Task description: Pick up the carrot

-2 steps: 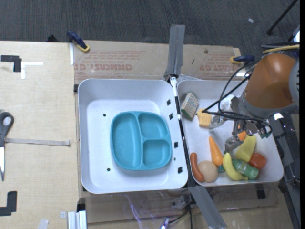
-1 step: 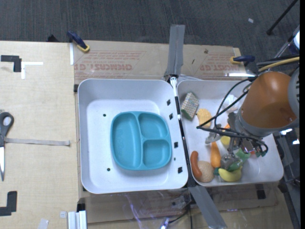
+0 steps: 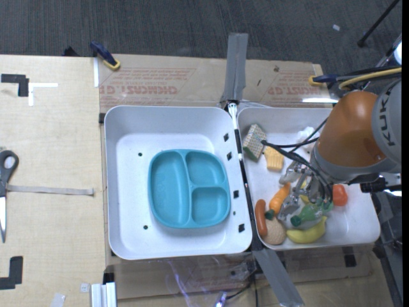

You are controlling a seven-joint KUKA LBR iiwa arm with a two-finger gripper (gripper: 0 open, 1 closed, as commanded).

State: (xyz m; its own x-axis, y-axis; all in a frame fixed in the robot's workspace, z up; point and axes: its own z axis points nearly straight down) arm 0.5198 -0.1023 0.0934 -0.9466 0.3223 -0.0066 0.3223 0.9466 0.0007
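The carrot (image 3: 278,199), small and orange, lies tilted in the right bin (image 3: 358,232), left of its middle. My gripper (image 3: 298,196) hangs low over the bin just to the right of the carrot, close to it or touching it. The grey arm with its orange band (image 3: 348,133) comes in from the right and hides the back right of the bin. The metal gripper parts blend with the toys beneath them.
Around the carrot lie a red sausage (image 3: 260,216), a round cookie (image 3: 275,233), a banana (image 3: 308,235), a green piece (image 3: 308,213), a red tomato (image 3: 340,195), a cheese wedge (image 3: 274,159) and a speckled block (image 3: 254,141). The left bin (image 3: 121,171) holds a blue divided plate (image 3: 189,188).
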